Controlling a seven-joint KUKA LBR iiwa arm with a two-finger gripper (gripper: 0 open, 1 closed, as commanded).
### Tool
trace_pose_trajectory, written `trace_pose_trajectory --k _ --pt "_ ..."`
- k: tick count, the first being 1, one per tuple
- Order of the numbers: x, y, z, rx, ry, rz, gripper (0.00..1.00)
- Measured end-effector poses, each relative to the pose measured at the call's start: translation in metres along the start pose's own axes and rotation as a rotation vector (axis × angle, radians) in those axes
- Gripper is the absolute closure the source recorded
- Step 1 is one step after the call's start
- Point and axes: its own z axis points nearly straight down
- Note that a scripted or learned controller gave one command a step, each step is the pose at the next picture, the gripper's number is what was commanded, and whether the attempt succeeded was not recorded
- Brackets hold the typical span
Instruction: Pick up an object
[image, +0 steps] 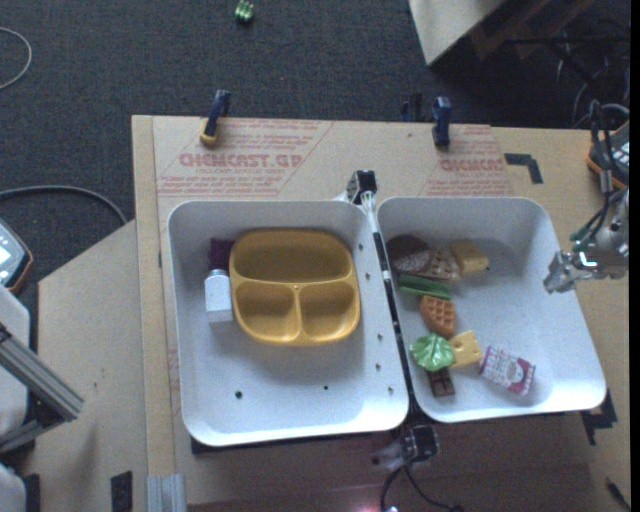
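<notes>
The right bin (540, 330) holds several toy foods: a brown round piece (407, 246), a yellow block (469, 258), a green bean pod (424, 288), an orange waffle (438, 314), a green leafy piece (432, 351), a cheese wedge (465, 347), a chocolate bar (441, 382) and a pink and white carton (507, 369). My gripper (562, 272) hangs at the right bin's right rim, apart from all of them, with nothing seen in it.
The left bin (200, 380) holds a yellow divided plate (295, 285), a small white bottle (218, 296) and a dark purple item (221, 250) beside it. Blue clamps (440, 120) grip the board's far edge. A black clip (362, 184) sits where the bins meet.
</notes>
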Motion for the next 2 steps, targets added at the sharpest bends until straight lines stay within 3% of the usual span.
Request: trace_pose_trajectory --k 2 --pt "0.089 0.084 0.000 0.001 0.003 -0.005 1.00"
